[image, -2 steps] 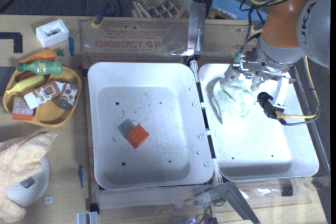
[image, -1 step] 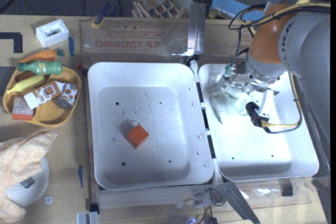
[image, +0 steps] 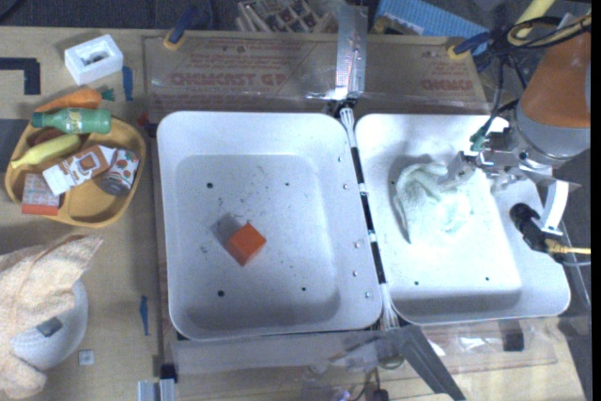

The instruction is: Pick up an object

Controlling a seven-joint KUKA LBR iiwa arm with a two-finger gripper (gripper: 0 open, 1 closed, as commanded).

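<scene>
The gripper (image: pixel 467 172) sits low over the right bin (image: pixel 488 282), at the right edge of a pale, crumpled cloth (image: pixel 430 197); whether it grips the cloth or is released cannot be told from this slant. The arm (image: pixel 556 103), grey with its orange band, comes in from the right above the bin's rim. In the left bin (image: pixel 188 296) an orange block (image: pixel 247 243) lies alone near the middle of the floor, well apart from the gripper. A wooden bowl (image: pixel 103 213) of packaged items rests left of the bins
</scene>
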